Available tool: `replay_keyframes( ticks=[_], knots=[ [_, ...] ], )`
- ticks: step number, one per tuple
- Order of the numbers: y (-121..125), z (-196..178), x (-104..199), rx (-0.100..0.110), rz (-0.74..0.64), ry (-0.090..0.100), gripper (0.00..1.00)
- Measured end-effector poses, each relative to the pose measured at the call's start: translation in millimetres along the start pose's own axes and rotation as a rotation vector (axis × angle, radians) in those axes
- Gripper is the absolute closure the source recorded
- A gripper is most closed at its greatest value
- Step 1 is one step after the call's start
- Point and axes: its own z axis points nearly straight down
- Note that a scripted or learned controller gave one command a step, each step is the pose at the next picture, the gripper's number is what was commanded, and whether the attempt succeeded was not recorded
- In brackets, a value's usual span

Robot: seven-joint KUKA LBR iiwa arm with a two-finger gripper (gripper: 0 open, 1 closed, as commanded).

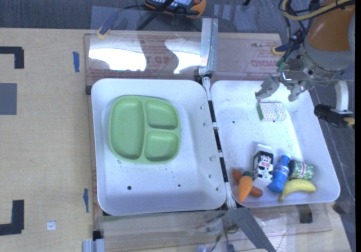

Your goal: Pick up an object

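Two white bins are seen side by side on the desk. A green divided plate (145, 129) is held in the left bin (107, 189). The claw (280, 91) is spread wide above the right bin (324, 155), over a small patterned packet (273, 111). At five o'clock, a banana (297, 188), blue bottle (278, 175) and carrot (245, 185) are clustered.
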Motion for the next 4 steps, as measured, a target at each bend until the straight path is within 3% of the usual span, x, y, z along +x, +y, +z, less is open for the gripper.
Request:
replay_keyframes(
  ticks=[1, 2, 3, 4],
  knots=[
    [-67, 108, -40, -0.001, -0.104, -0.001, 0.00],
    [-114, 139, 14, -0.007, 0.001, -0.001, 0.00],
    [-113, 129, 14, -0.012, 0.003, -0.002, 1.00],
    [-68, 42, 38, -0.001, 0.254, -0.002, 1.00]
  ],
)
